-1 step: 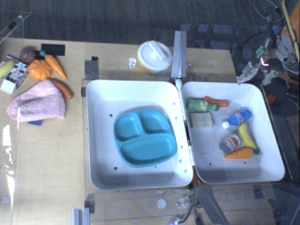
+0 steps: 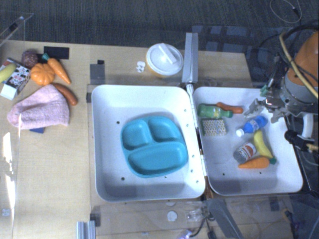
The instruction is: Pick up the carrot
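Note:
An orange carrot (image 2: pixel 253 163) with a green stub lies near the front of the right bin (image 2: pixel 286 185), touching a small can (image 2: pixel 244 152) and a banana (image 2: pixel 262 144). My gripper (image 2: pixel 267 107) hangs over the bin's back right part, just above a blue and white bottle (image 2: pixel 251 126) and well behind the carrot. Its fingers stand open with nothing between them. A second carrot (image 2: pixel 60 69) lies on the bench at the far left, outside the bins.
The right bin also holds a green bottle (image 2: pixel 213 112), a red sausage (image 2: pixel 231 107) and a sponge (image 2: pixel 214 127). A blue divided plate (image 2: pixel 154 146) sits in the left bin (image 2: pixel 107 133). A pink cloth (image 2: pixel 40 108), small pumpkin (image 2: pixel 42 73) and white lid (image 2: pixel 165 59) lie on the bench.

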Tool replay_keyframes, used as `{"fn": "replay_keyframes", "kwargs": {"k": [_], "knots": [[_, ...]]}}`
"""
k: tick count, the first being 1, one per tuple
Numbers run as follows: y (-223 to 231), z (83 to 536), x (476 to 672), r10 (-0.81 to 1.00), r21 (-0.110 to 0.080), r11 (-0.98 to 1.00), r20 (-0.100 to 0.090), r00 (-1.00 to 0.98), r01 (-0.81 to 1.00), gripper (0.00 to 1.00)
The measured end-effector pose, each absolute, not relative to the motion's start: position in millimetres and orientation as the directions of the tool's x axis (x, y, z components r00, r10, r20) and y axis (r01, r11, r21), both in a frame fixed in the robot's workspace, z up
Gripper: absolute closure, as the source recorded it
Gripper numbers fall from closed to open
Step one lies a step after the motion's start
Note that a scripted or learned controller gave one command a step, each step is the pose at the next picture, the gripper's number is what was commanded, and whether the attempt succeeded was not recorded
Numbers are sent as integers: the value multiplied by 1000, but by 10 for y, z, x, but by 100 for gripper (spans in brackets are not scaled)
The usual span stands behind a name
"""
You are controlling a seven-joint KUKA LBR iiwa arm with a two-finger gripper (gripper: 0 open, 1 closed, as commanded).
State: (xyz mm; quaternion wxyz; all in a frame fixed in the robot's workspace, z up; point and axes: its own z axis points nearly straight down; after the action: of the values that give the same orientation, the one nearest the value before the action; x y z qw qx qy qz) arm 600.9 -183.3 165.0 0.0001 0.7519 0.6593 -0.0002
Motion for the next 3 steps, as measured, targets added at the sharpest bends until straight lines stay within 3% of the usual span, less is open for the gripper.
{"fn": "replay_keyframes", "kwargs": {"k": [1, 2, 3], "knots": [[-1666, 1347, 5488, 990, 1, -143, 0, 143, 990, 0], [-1802, 1007, 5003, 1000, 43, -21, -11, 21, 999, 0], [-1961, 989, 4980, 973, 28, 231, -6, -231, 972, 0]]}}
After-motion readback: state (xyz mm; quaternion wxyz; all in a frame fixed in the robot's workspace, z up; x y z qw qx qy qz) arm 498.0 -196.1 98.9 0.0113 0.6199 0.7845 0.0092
